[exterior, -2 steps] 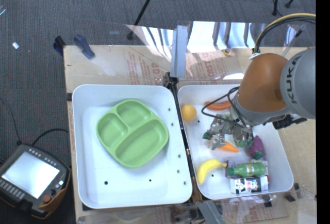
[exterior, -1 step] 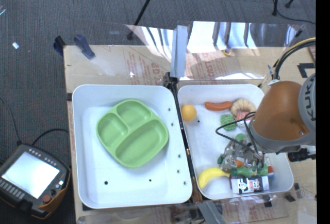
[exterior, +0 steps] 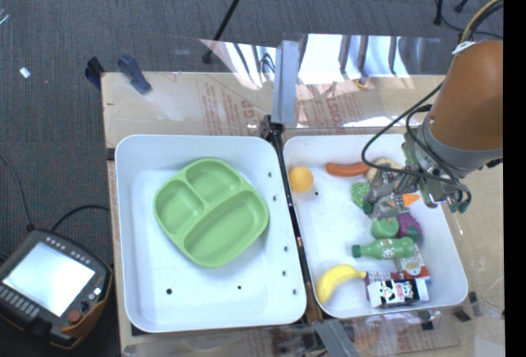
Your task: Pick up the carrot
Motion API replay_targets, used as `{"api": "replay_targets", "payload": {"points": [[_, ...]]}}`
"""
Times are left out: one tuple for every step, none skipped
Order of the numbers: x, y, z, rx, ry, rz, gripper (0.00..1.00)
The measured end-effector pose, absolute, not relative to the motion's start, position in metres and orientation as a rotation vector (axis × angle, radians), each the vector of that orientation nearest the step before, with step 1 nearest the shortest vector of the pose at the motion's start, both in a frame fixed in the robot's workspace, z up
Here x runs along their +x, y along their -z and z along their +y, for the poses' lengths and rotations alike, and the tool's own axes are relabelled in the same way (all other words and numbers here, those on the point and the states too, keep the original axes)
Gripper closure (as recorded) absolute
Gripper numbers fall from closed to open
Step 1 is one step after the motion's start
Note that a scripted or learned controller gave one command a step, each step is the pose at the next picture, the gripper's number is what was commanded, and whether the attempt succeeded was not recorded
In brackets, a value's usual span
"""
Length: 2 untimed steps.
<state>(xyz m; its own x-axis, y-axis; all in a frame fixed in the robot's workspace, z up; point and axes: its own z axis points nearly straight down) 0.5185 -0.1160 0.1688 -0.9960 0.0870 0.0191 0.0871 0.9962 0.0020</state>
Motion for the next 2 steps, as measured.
{"api": "replay_targets", "payload": {"points": [[0.537, -0.247, -0.126, -0.009, 0.004, -3.140, 1.00], [0.530, -0.273, -0.152, -0.060, 0.015, -3.122, 1.00]]}}
